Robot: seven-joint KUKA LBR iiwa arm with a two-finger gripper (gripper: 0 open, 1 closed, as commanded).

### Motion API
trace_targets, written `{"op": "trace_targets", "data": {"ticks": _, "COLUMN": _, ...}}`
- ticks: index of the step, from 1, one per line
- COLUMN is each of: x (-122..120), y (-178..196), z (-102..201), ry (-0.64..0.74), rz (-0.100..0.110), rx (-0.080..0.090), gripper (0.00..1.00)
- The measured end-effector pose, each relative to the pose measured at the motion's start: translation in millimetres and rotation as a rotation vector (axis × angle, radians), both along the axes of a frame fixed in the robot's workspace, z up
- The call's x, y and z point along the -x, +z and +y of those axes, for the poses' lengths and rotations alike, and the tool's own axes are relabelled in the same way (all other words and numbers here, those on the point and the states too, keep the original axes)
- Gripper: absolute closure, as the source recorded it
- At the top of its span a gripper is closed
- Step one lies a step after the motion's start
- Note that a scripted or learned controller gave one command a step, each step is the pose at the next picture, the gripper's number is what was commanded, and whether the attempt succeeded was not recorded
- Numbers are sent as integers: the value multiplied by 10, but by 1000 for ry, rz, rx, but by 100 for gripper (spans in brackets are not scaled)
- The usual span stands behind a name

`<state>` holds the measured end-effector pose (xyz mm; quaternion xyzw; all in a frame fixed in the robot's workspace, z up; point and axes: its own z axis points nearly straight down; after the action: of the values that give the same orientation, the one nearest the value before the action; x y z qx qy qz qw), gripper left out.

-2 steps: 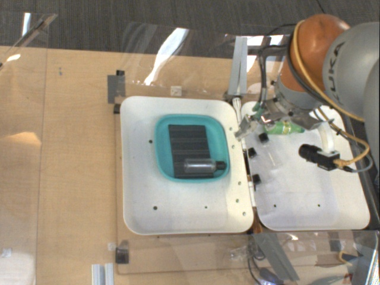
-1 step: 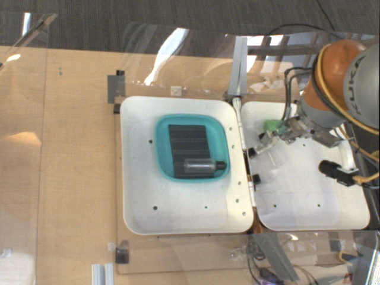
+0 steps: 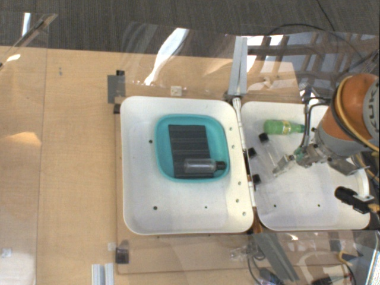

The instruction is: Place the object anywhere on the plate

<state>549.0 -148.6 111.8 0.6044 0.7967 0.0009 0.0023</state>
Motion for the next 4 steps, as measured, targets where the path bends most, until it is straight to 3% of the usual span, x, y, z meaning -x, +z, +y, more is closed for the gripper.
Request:
{"op": "trace_targets", "data": {"ticks": 1, "x": 522, "y": -170, "z": -125, "ry": -31, "rz": -26, "rx": 4, "gripper": 0}}
{"op": "trace_targets", "data": {"ticks": 2, "x": 596, "y": 177, "z": -574, "ry": 121, "rz": -3, "rx": 2, "gripper": 0}}
{"op": "trace_targets", "data": {"ticks": 3, "x": 592, "y": 1513, "z": -574, "ry": 281, "rz": -5, "rx": 4, "gripper": 0}}
{"op": "trace_targets", "data": {"ticks": 4, "x": 605, "y": 275, "z": -568, "ry": 330, "rz": 1, "rx": 1, "gripper": 0}}
